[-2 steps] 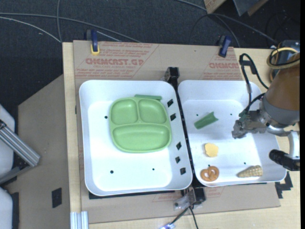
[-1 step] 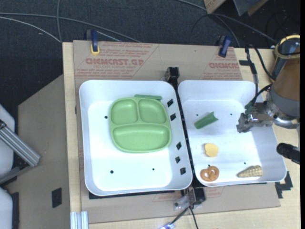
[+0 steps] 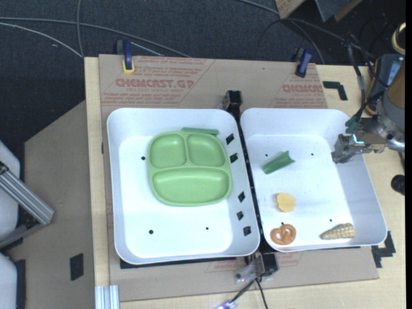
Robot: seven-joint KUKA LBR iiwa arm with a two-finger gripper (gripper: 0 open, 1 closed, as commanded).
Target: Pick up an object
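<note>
Hovering at the frame's right edge, the gripper [image 3: 346, 145] overhangs the right bin [image 3: 360, 172]; whether its jaws are wide or narrow cannot be told. A green piece [image 3: 277, 163], yellow piece [image 3: 286, 202] and pretzel [image 3: 283, 234] lie left of it.

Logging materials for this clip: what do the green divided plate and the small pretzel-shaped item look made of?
The green divided plate looks like moulded plastic, matte to satin: uniform colour, soft rounded compartment ridges. The small brown pretzel-shaped item in the right bin is probably a plastic or rubber toy food, though it is too small to be sure.
</note>
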